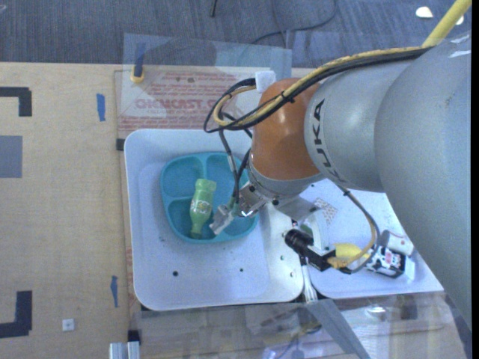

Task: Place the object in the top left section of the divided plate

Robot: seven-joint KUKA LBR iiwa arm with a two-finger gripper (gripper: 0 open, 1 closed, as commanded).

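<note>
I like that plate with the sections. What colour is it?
The divided plate is teal blue, clearest in the camera view, sitting in the left white bin.

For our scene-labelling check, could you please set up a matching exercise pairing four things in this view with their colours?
Things:
1. divided plate
2. bottle
3. left bin
4. band above the wrist

Colours:
A. orange
B. white
C. teal blue
D. green

Pairs: 1-C, 2-D, 3-B, 4-A.

The bottle lies on the divided plate, which sits in the left bin; the tool is just beside the bottle.
</note>
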